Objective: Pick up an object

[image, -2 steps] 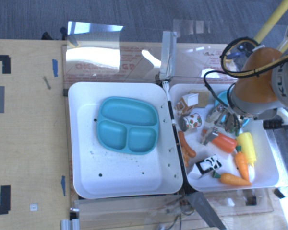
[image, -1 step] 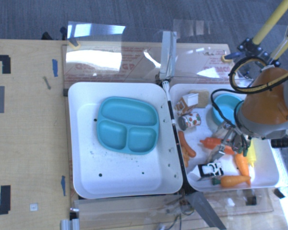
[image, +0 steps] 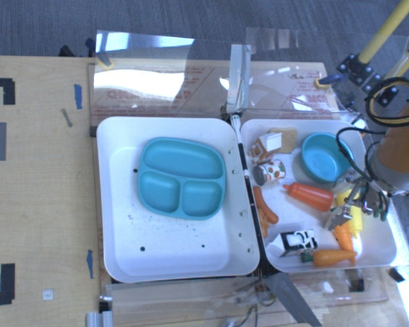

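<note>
**Low over the right bin, nothing gripped yet**

My jaws (image: 349, 213) hang at the right side of the frame, down among the clutter in the right bin (image: 388, 254). Cables and wrist hardware crowd the view there, so I cannot tell how they stand, spread or pressed together, and I see nothing plainly between them.

Just beside them lies a yellow piece (image: 355, 218), and below it a short orange piece (image: 343, 236). Further toward the lower edge rests an orange carrot (image: 332, 256), touching or nearly touching a black-and-white item (image: 297, 240). To the left of my jaws lies an orange bottle (image: 312, 195), and above it sits a blue bowl (image: 322, 159). The left bin (image: 116, 203) at frame centre carries a blue divided tray (image: 182, 178).

I judge this to be the approach or the closing step: I am at the objects, but no lift has begun. The next move calls for settling squarely over one piece, probably the yellow one, closing firmly, then rising straight so the neighbours do not drag along.
</note>
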Robot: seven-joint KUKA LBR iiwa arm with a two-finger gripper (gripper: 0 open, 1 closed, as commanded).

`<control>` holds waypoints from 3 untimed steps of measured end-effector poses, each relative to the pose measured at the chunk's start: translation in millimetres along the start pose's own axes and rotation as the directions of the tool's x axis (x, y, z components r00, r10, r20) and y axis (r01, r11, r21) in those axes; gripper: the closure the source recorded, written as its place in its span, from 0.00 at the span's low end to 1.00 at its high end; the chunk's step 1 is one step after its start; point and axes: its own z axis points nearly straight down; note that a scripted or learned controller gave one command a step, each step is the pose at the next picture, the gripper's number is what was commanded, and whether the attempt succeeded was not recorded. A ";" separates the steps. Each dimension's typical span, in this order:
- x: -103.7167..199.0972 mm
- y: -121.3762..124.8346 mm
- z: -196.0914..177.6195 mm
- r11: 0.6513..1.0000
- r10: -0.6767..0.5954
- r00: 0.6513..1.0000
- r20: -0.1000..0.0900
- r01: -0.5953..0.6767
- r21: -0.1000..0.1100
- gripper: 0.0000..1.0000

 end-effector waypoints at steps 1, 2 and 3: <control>-3.6 0.6 -13.1 1.000 -0.001 1.000 0.013 0.001 0.000 1.00; -11.1 51.0 -59.4 0.998 -0.058 0.998 0.002 0.058 0.003 1.00; 52.0 3.3 -1.4 0.993 -0.121 0.993 0.002 0.121 0.004 1.00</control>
